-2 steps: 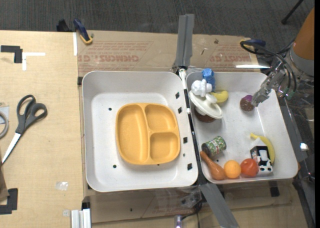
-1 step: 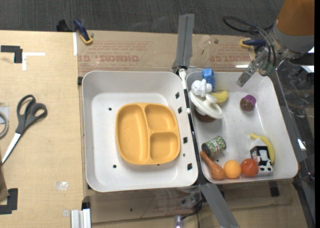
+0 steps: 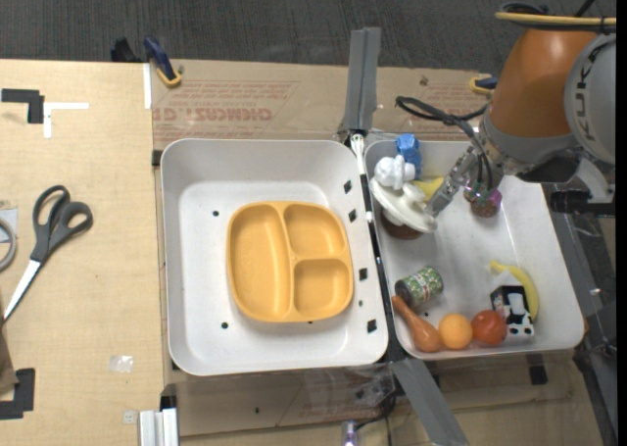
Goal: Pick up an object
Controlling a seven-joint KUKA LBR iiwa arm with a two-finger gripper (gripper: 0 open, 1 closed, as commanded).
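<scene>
My gripper point(image 3: 460, 193) hangs low over the back of the right bin point(image 3: 558, 268), under the orange-banded wrist. Just left of it a white bowl point(image 3: 404, 206) lies tilted over a brown object, and a white and blue toy point(image 3: 399, 165) sits behind that. A small purple object point(image 3: 487, 203) lies right beside the gripper on its right. Along the bin's front are a green can point(image 3: 421, 286), a carrot point(image 3: 415, 325), an orange point(image 3: 455, 330), a tomato point(image 3: 488, 326), a black and white toy point(image 3: 514, 310) and a banana point(image 3: 523, 282).
The left bin point(image 3: 186, 268) holds a yellow divided plate point(image 3: 290, 261). Scissors point(image 3: 44, 231) lie on the bench at the far left. A grey bar point(image 3: 362, 76) stands behind the gap between the bins.
</scene>
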